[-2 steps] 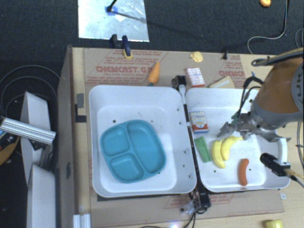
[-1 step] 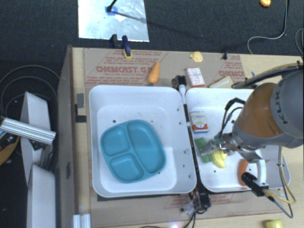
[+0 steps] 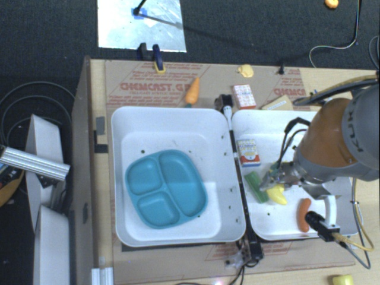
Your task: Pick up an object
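Yellow toy (image 3: 276, 195) and green block (image 3: 255, 186) in right bin (image 3: 261, 120) — fingers (image 3: 274, 180) just above, grip unclear

A robotics lab: a cardboard-topped counter (image 3: 154, 88) on dark carpet (image 3: 41, 34), loose cables (image 3: 341, 46) upper right, aluminium framing (image 3: 35, 164) at left.

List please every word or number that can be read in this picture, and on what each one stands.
"CHEMCAST" in red: cardboard sheet behind the left bin; the letters after it are unclear.
Red print at cardboard's right: too blurred.
Small carton in the right bin: too small.
Box behind the bins: too small.
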